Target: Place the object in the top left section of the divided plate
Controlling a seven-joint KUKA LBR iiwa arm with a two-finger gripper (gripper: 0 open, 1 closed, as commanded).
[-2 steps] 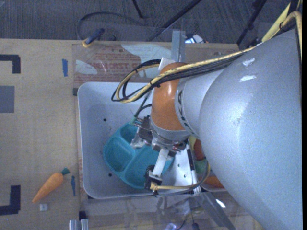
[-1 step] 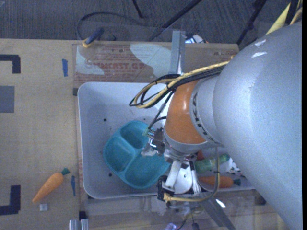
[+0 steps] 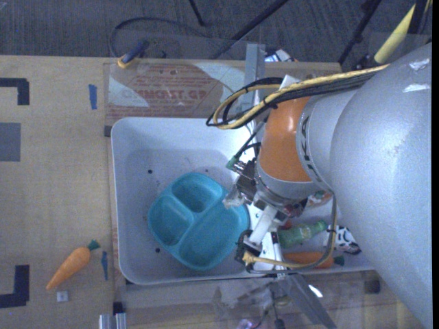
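Observation:
A teal divided plate [image 3: 195,221] lies in the left white bin [image 3: 130,184], with nothing showing in its three sections. My gripper [image 3: 236,199] hangs at the plate's right rim, largely covered by the grey and orange wrist above it. Nothing shows in its grasp from this angle. Just right of the wrist, in the neighbouring bin, lie a green bottle [image 3: 302,233], an orange carrot-like piece [image 3: 309,258] and a small black-and-white toy [image 3: 346,240].
A toy carrot [image 3: 68,266] rests on the wooden bench left of the bin. Bare white floor of the bin runs along its left and upper sides. A clear plastic sheet [image 3: 164,91] lies behind the bin.

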